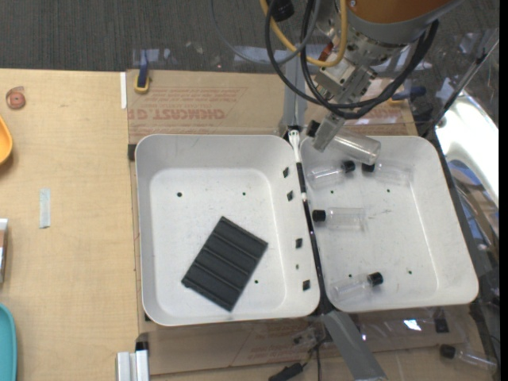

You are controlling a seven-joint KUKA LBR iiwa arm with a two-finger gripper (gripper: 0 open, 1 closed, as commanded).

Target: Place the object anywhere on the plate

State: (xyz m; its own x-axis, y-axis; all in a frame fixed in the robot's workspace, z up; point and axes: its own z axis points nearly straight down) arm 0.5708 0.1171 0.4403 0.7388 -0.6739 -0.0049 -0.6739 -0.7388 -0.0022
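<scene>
A black ridged rectangular plate (226, 262) lies flat and askew in the left bin (159, 213), toward its front. Several clear vials with black caps lie in the right bin (444, 236): one near the divider (341, 217), one at the front (355, 289), and others near the back (327, 175). My gripper (324, 133) hangs over the back left corner of the right bin. A clear vial (355, 145) lies right beside its tip, and I cannot see whether it is held.
Cables loop around the wrist (317, 46) above the bins. A row of black clips (303, 213) runs along the divider between the bins. Cardboard (206, 105) lies behind them, and a wooden bench top (63, 213) stretches to the left.
</scene>
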